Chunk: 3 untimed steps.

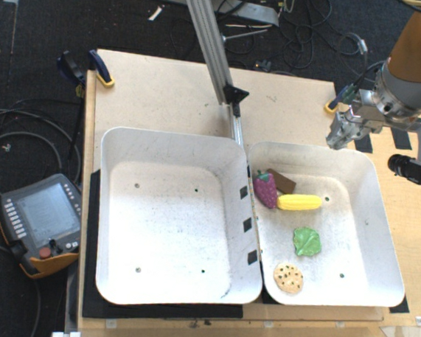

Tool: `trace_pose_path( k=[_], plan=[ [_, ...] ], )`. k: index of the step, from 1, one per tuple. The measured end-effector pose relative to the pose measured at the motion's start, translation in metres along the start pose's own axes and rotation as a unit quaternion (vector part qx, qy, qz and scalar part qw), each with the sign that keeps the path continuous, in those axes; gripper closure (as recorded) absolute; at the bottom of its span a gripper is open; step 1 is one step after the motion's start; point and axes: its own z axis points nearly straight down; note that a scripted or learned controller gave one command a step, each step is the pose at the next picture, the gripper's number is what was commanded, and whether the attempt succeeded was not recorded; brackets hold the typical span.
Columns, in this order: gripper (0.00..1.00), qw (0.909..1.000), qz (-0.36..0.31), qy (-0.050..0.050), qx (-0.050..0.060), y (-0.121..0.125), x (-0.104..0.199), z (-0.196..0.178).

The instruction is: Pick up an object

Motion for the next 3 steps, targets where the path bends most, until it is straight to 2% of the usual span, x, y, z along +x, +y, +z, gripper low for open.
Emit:
trace_pose_path(
  k=[2,3],
  plan=[
    [1.00,1.0000,0.000,0.000,0.002,-0.031,0.105,0.033],
    [1.00,1.0000,-0.001,0.000,0.001,-0.042,0.162,0.027]
  ],
)
